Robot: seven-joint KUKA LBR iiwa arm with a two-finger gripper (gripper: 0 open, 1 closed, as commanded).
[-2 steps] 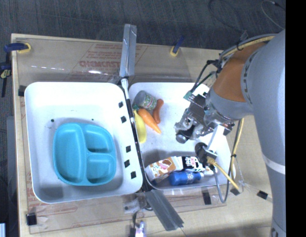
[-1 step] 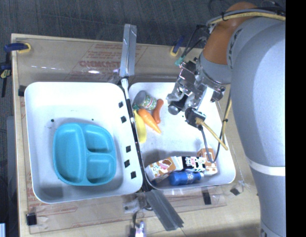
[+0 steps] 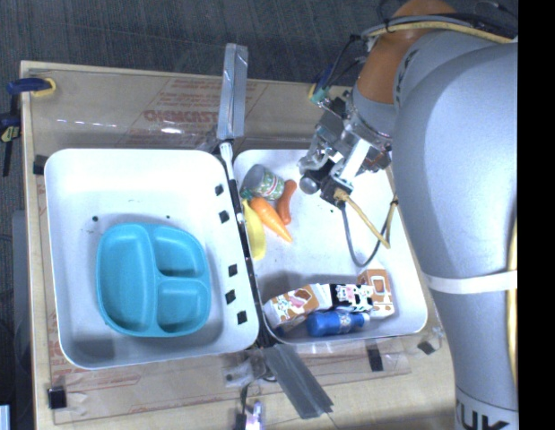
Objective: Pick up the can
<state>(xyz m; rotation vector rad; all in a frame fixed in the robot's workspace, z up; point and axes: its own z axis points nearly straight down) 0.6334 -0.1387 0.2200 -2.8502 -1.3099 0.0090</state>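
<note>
End effector [image 3: 315, 179] hovers beside can [image 3: 262, 183], holding nothing.

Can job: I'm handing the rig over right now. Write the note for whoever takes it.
Gripper: low in the right bin's far end, beside the can; finger state can't be read, and no object is seen between them.
Can: lying on its side in the right bin's far-left corner against the divider, touching a carrot, with a banana alongside.
Also: cartons and a blue bottle along the near wall; blue divided tray in the left bin.
Done: approach only.
Left: grasp the can and lift it out.
</note>
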